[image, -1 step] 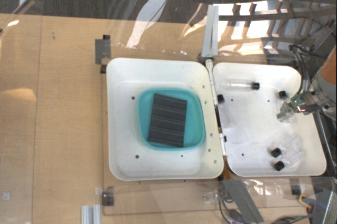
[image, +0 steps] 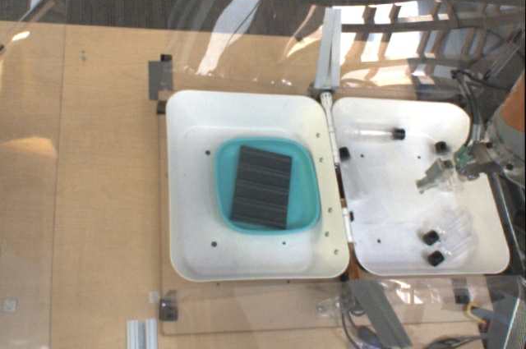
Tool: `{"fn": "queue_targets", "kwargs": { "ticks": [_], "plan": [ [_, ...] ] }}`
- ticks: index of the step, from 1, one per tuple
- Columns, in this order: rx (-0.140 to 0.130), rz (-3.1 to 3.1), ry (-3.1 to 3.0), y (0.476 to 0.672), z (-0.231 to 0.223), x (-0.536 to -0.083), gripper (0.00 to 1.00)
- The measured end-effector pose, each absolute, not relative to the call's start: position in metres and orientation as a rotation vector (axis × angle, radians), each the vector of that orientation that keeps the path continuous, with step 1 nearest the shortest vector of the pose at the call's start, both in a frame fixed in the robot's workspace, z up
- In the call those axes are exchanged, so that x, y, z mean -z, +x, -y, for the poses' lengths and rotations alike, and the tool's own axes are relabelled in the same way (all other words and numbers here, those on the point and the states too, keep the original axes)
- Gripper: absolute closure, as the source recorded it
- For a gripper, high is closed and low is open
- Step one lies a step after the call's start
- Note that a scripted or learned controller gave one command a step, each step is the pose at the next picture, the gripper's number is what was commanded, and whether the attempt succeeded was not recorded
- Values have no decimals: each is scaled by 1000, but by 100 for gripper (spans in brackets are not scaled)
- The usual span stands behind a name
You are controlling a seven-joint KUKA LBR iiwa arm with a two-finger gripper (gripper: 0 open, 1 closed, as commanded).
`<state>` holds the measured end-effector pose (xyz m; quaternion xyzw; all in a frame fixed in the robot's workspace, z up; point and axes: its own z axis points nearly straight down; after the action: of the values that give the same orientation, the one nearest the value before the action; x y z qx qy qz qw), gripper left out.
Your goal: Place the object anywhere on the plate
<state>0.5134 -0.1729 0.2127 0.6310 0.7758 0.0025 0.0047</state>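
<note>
Camera view, bench (image: 82, 175): we see pale wood bearing two white bins side by side.
Left bin (image: 189, 249): it holds a teal plate (image: 223, 175) near its middle.
Right bin (image: 394, 241): we count several small clear vials with black caps, one at the top (image: 374, 132), two near the lower right (image: 444, 245).
Dark block (image: 263, 187): the ridged grey slab lies flat on the plate, wholly within its rim, touching nothing else.
Arm (image: 514, 113): it reaches in at the right edge, over the right bin.
Gripper (image: 444, 171): it hangs over the right bin, well apart from the plate; we cannot tell how it is set or whether anything is in it.
Progress: we judge the placing done, since the block rests on the plate; nothing seems left but clearing away.
</note>
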Motion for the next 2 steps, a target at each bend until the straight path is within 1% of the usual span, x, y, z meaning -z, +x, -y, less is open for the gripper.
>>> {"fn": "queue_targets", "kwargs": {
  "ticks": [1, 2],
  "plan": [
    [-2, -1877, 2517, 488, 144, -206, 0],
    [-4, -1885, 2511, 488, 127, -132, 0]
  ]
}}
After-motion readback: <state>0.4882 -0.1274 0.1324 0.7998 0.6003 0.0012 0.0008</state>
